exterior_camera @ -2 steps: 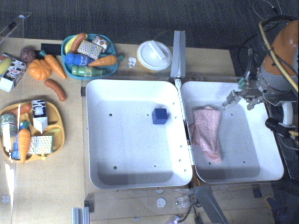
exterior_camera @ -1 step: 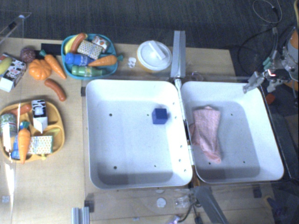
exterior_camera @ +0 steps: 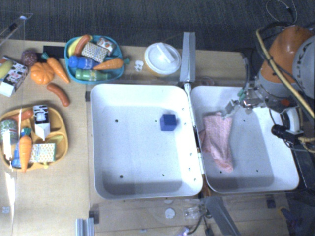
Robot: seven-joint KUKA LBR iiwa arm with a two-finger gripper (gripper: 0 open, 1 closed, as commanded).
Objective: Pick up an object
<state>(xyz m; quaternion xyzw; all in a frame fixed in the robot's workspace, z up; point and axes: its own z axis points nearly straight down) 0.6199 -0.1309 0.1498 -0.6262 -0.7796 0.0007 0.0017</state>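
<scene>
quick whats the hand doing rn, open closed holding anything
hand: over the right bin, at the top edge of the pink cloth; open or closed cannot be told, and nothing shows between its fingers.

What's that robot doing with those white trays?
The robot arm is reaching in from the right over the right bin. Its gripper sits just above the top edge of a pink cloth that lies crumpled in that bin, so it seems to be going for the cloth. Nothing has been lifted yet. A small blue block sits by itself in the left bin, and toy food is spread on the bench further left.
</scene>
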